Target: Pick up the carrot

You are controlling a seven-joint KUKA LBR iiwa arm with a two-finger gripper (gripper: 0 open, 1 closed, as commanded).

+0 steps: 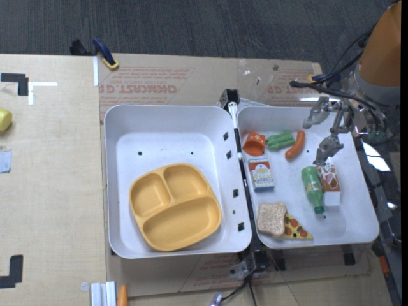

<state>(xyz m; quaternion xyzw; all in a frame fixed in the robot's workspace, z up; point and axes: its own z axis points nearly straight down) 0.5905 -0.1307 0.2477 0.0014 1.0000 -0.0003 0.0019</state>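
2 bins: carrot (294,145) lies in the right one (357,234); hand (329,146) hovers nearby, grip state unclear.

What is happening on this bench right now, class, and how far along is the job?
A robot arm reaches in over the right bin, which holds toy food. Its gripper hangs above the bin's right side, near a green bottle and a small carton, with nothing between its fingers. The carrot, lying beside a green vegetable, has not been picked up yet. The left bin holds a yellow divided plate.
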